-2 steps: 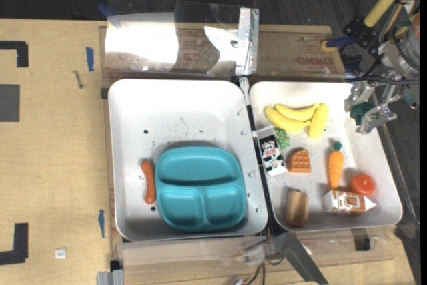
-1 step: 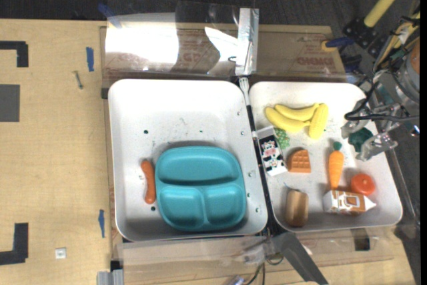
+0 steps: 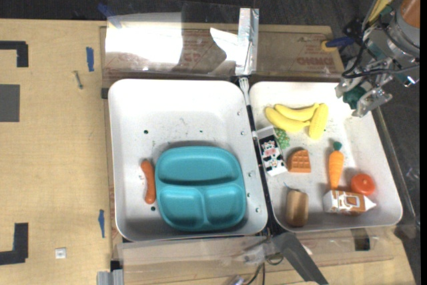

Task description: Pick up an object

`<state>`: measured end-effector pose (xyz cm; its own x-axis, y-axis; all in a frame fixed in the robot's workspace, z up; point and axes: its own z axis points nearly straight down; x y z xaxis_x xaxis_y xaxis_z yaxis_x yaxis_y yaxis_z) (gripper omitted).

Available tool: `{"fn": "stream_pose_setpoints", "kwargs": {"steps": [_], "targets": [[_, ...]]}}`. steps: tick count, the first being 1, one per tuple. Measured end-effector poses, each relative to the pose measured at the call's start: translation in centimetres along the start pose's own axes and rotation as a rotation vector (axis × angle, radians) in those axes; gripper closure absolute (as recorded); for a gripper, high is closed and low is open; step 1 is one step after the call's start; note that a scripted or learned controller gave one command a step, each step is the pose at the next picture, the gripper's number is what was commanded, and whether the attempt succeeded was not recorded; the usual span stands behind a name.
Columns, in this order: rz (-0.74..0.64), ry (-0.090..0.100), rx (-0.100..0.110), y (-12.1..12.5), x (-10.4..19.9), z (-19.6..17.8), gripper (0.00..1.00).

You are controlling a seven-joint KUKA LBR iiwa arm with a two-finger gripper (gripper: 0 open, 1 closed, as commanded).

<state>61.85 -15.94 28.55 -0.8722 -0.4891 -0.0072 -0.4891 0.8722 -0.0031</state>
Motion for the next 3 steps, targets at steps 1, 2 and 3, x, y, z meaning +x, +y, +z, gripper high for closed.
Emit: {"fn": "stream_pose_setpoints", "kwargs": {"steps": [1,2,3], "targets": [[-0.162,0.004,-0.001,1.3,7.6,0.9,1.0],[-0.314,0.003,-0.002,1.2,9.7,0.3,1.0],[-0.497,0.003,-0.002,0.8,14.6,1.0,1.0]]}}
